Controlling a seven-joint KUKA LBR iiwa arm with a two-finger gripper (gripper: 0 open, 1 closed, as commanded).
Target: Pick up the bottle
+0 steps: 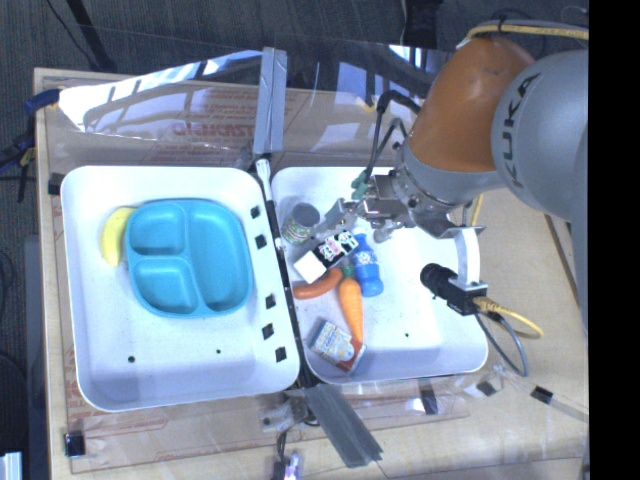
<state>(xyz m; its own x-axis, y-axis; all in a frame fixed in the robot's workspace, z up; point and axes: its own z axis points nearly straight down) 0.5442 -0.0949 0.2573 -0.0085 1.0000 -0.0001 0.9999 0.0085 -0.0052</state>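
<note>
The arm's end effector (352, 218), grip unclear, hovers over the blue-capped bottle (366, 271).

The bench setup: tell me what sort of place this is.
Probably a robotics lab's grasping test station: a KUKA arm reaches over two white bins holding toy food such as a carrot, with cables trailing off the bench.

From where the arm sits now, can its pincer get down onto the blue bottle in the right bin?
Probably yes. The pincer hangs just above the bottle, whose top looks uncovered, though the carrot and a small box crowd its left side.
</note>
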